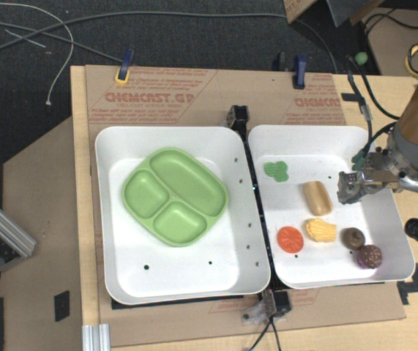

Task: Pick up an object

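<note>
6 small toy foods (316, 197) scattered loose in right bin (296, 139).

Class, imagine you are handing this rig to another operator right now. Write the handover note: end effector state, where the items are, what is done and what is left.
End effector: over the right bin, near its right wall, with nothing seen held.
Right bin items: green piece at upper left, tan roll in the middle, closest to the end effector, red round piece and yellow piece below it, brown donut and dark purple piece at lower right.
Left bin: green divided plate.
Done: no pick yet.
Left: grasp one item and lift it; the tan roll looks nearest.
</note>
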Available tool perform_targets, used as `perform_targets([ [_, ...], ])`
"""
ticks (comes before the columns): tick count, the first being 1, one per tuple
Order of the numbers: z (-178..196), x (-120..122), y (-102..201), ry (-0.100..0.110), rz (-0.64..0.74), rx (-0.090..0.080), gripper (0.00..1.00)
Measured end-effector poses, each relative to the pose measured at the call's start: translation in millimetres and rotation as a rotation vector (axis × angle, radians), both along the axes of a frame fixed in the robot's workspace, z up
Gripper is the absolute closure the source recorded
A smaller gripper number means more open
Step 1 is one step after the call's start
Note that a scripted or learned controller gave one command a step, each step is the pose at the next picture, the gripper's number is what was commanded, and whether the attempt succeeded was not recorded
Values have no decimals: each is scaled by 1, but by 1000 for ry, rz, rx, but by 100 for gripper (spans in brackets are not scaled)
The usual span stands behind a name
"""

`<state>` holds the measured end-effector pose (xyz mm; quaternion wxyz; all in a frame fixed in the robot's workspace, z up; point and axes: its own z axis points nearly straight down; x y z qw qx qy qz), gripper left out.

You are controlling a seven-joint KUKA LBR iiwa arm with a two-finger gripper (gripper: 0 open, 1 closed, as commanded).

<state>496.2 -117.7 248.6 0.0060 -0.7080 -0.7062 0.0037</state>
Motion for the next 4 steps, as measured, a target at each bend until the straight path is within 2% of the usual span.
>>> perform_targets([
  [1, 6, 2, 0, -12, 3, -2, 0],
  [4, -160, 3, 19, -6, 2, 0, 0],
])
